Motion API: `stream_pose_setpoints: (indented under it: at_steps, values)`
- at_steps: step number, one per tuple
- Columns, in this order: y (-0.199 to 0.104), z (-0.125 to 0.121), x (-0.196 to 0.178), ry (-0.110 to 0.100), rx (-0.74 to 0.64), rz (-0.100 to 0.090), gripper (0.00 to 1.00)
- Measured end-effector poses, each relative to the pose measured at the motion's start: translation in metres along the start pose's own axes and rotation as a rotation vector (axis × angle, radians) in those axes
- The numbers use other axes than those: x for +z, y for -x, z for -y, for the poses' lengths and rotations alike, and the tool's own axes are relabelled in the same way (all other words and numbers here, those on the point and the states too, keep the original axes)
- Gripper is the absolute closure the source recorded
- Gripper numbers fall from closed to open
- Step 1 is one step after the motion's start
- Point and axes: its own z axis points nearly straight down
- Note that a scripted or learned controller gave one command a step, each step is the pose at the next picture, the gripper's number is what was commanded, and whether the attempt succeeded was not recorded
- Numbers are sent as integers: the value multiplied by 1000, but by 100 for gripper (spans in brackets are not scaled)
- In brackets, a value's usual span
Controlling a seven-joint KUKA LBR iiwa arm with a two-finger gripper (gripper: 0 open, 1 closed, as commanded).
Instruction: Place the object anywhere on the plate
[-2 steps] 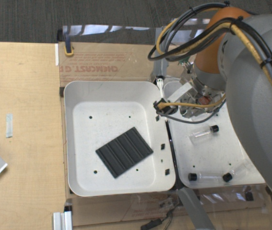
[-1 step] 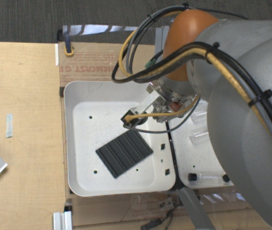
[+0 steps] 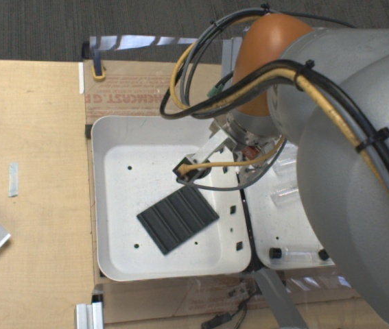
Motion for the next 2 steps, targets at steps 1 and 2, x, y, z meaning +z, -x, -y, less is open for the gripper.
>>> stream_pose_setpoints:
  at_steps: [1,2]
  values:
    - [-28,5,-37,1,-172,-1,0]
    - [-110,13,-30,0,28,-2,0]
